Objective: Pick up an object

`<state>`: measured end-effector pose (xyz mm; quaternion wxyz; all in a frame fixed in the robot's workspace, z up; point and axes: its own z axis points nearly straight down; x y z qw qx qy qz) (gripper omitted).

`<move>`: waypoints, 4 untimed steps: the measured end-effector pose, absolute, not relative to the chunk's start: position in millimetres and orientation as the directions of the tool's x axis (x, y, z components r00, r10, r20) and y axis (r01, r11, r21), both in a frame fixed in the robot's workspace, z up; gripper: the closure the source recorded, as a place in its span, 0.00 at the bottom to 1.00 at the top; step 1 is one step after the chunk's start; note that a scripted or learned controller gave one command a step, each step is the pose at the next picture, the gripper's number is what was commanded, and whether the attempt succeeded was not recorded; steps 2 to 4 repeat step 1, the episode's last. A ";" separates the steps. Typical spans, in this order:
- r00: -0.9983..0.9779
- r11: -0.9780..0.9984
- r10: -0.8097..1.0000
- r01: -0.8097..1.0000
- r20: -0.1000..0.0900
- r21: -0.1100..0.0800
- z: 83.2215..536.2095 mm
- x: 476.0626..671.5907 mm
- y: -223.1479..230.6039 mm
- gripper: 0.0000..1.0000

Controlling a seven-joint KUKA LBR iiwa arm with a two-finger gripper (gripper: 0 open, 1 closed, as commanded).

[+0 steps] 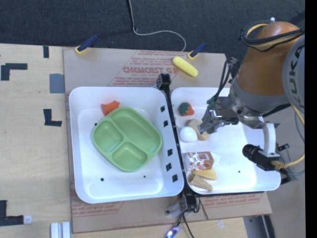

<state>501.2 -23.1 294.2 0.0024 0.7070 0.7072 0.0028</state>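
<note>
Low in the right white bin (257, 182), the gripper (204, 128) is seen beside a white egg (188, 134). Whether its fingers are released or clenched cannot be told.

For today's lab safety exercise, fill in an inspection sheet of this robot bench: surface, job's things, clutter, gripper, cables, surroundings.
Surface: two white bins, left bin and right bin, on cardboard.
Job's things: right bin holds a white egg, a red and green toy, a printed packet and yellow wedges.
Clutter: green divided plate and orange piece in the left bin; toy corn cob on the cardboard.
Gripper: gripper low beside the egg.
Cables: black cable across the carpet.
Surroundings: blue-yellow clamps.
</note>
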 end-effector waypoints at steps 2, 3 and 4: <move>-0.013 0.013 1.000 1.000 0.005 0.009 396.4 484.2 74.9 1.00; -0.013 0.013 1.000 1.000 0.005 0.009 396.4 484.2 74.9 1.00; -0.013 0.013 1.000 1.000 0.005 0.009 396.4 484.2 74.9 1.00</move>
